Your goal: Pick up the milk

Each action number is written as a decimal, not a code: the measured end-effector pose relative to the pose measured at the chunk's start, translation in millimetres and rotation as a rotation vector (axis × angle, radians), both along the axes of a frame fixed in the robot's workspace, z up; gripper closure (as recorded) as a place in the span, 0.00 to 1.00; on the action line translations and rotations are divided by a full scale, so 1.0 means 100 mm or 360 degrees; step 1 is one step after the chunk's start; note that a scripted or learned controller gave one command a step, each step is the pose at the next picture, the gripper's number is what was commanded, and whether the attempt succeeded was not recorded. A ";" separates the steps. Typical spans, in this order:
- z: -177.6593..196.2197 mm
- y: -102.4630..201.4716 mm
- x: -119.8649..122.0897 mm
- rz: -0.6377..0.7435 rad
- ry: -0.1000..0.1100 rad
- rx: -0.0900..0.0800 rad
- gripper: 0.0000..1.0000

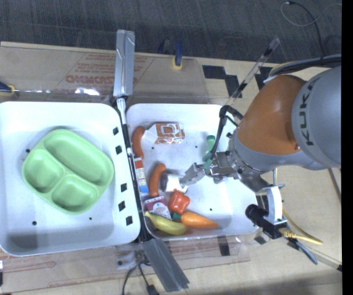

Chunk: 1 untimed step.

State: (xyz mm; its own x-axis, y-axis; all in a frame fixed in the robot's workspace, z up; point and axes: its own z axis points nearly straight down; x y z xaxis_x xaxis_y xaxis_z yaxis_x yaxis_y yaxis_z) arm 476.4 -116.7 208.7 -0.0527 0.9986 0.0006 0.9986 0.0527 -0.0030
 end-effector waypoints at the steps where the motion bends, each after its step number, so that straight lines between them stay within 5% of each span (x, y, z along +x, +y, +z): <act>1: 0.87 0.08 0.52 0.0414 -0.0005 -0.0002 0.00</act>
